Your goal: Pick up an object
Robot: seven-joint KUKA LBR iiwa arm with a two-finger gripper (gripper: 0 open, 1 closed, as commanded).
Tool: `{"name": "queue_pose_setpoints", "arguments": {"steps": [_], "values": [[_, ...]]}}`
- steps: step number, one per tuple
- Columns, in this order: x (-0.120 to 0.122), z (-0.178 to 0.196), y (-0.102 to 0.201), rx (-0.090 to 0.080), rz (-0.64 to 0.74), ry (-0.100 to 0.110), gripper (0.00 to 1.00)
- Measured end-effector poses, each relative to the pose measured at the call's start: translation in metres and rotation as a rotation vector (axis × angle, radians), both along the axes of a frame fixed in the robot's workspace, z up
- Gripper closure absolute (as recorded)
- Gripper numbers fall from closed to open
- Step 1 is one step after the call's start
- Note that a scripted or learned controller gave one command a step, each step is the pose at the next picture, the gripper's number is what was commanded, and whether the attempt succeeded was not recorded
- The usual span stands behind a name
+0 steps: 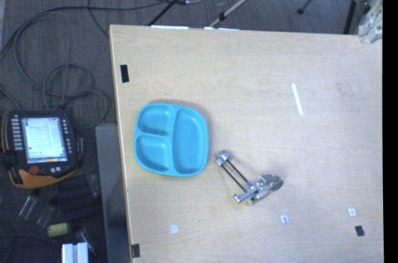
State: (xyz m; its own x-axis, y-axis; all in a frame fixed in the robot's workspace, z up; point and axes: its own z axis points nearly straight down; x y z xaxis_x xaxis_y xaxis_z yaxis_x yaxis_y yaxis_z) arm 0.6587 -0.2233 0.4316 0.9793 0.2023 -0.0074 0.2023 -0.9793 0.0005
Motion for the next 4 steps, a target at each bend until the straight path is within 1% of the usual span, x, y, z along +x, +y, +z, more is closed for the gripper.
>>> {"name": "queue_pose_setpoints", "arguments": {"steps": [1,4], "values": [[0.0049,0.0001,0.0006,-0.001,-0.002,-0.001,1.0],[0.0053,0.0002,0.0008,-0.001,0.003,-0.001,1.0]]}}
